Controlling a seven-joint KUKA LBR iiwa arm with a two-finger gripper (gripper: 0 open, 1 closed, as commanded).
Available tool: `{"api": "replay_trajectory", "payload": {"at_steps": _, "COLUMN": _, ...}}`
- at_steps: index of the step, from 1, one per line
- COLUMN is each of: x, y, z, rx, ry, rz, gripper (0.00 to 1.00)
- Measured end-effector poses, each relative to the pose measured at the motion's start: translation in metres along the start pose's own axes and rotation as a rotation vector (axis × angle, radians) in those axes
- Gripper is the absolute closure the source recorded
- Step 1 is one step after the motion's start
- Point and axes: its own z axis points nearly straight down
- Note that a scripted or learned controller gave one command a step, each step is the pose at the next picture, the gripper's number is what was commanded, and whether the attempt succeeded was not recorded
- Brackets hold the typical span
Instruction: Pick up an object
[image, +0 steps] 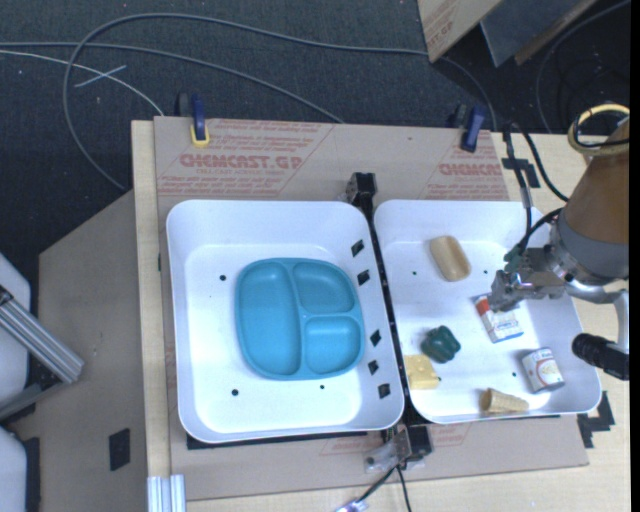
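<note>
Camera view looks down on the bench (150, 300), brown board with red lettering, carrying two white bins side by side. Left bin (190, 380) holds a blue plate (300, 318) with three compartments, lying flat near its middle. Right bin (410, 250) holds the loose things: a tan bun (450, 257) near the far wall, a green lump (440, 344) around the middle, a yellow piece (422, 373) just beside the near left corner, a pale wedge (504, 402) against the near wall, a small box (542, 369) with a red mark towards the near right, and a white packet (503, 325) with red and blue print between the bun and the box.

The arm (600, 215) comes in from the right, its brown-orange body over the right bin's edge. The tool (497, 303) is low over the right bin, its tip right at the far end of the packet, touching it or just above it; I cannot tell which. I cannot tell how the tool stands, wide or narrow, since the wrist covers it, and nothing shows as lifted. The packet lies flat on the bin floor.

Blue clamps (199, 120) grip the board's far edge, and cables (120, 60) trail over the dark floor beyond
</note>
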Motion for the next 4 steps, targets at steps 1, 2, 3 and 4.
{"api": "replay_trajectory", "payload": {"at_steps": 1, "x": 0.049, "y": 0.019, "z": 0.0, "rx": 0.0, "ry": -0.001, "rz": 0.0, "gripper": 1.0}}
{"api": "replay_trajectory", "payload": {"at_steps": 2, "x": 0.113, "y": 0.03, "z": -0.005, "rx": 0.0, "ry": 0.0, "rz": -0.001, "gripper": 1.0}}
{"api": "replay_trajectory", "payload": {"at_steps": 3, "x": 0.169, "y": 0.041, "z": -0.02, "rx": -0.001, "ry": 0.001, "rz": -0.001, "gripper": 1.0}}
{"api": "replay_trajectory", "payload": {"at_steps": 4, "x": 0.22, "y": 0.057, "z": -0.015, "rx": 0.0, "ry": -0.001, "rz": 0.001, "gripper": 1.0}}
